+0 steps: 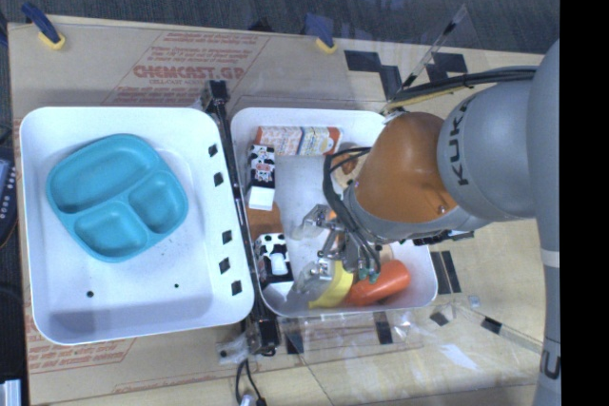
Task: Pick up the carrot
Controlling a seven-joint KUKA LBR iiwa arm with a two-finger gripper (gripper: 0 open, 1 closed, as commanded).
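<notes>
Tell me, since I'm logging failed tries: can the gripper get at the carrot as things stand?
Probably yes. The gripper hangs right beside the carrot in the right bin, and the carrot's top is exposed. A yellow item crowding its left end might hamper a clean grasp.

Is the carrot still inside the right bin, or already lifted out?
Inside: the carrot lies on the floor of the right bin, near its front wall.

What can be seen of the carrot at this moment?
The carrot is orange, smooth and plastic-looking, probably a toy. It lies roughly flat, slightly tilted, at the near edge of the right bin, its left end against a yellow object. The gripper hangs just above its left part, covering some of it; whether it touches the carrot cannot be told. No green top is visible.
</notes>
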